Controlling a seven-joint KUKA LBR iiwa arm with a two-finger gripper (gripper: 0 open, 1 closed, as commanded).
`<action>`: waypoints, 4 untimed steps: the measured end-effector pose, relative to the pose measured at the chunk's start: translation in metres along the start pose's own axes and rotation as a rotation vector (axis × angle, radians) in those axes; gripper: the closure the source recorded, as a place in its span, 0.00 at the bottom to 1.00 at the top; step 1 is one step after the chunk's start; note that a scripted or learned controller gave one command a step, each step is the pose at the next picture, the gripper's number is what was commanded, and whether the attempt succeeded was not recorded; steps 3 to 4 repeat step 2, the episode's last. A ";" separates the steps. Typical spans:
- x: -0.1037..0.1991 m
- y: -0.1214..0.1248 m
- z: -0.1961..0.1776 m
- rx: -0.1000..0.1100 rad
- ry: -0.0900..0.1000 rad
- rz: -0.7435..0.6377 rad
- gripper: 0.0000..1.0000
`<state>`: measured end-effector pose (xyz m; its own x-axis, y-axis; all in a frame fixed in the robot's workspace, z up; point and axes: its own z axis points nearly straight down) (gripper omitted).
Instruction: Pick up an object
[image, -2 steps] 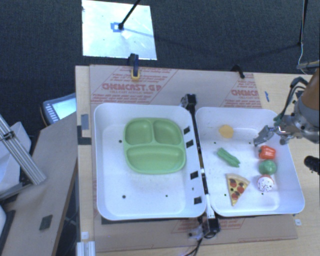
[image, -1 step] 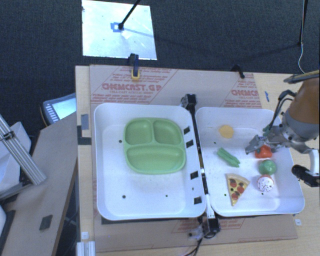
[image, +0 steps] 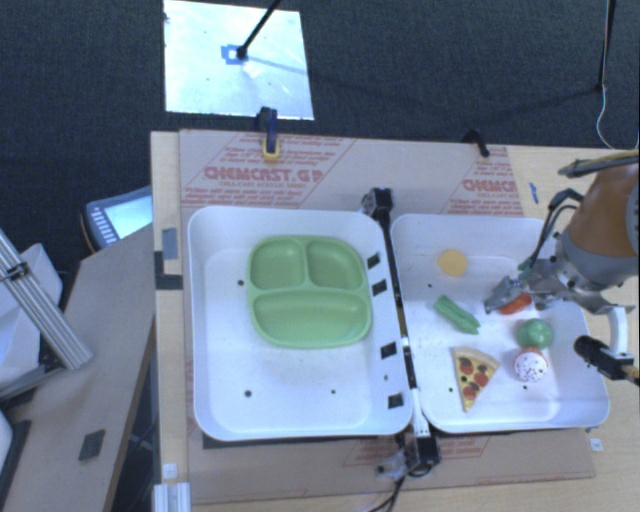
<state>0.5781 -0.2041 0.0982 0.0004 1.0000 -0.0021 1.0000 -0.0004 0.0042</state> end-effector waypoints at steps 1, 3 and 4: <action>0.000 0.001 -0.009 -0.001 -0.001 -0.001 1.00; -0.002 0.001 -0.053 -0.001 0.000 -0.003 1.00; -0.002 0.001 -0.053 -0.001 0.000 -0.003 1.00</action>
